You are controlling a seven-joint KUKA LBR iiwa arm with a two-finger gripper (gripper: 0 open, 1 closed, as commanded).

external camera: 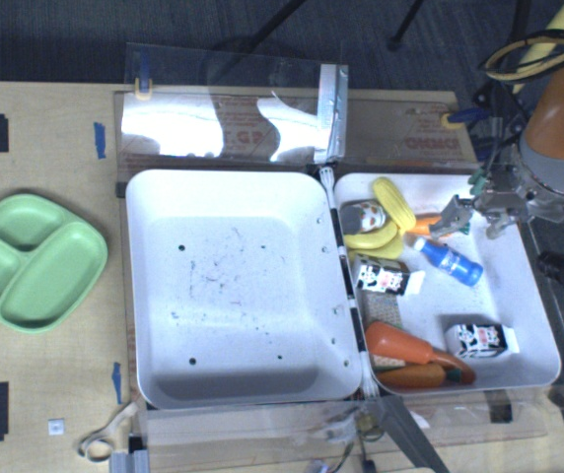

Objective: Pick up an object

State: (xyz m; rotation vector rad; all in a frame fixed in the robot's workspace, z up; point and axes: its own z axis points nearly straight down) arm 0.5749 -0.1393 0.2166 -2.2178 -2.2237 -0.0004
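Note:
The right bin [533, 294] holds several objects. A yellow banana [388, 213] lies at its back left, and a blue bottle [453, 261] lies tilted near the middle. A cow-patterned carton [385, 280] is by the left wall and a cow-patterned can [479, 339] sits at the front right. An orange carrot [412, 347] lies along the front. My gripper [477, 217] hangs over the bin's back right, just above and right of the bottle. Its fingers [454, 213] are spread with nothing between them.
The left bin [233, 274] adjoins the right bin's left wall. A green divided plate [31, 261] rests on the bench at far left. A clear plastic panel [233, 116] stands behind the left bin. Cables and the arm's body [558, 136] crowd the upper right.

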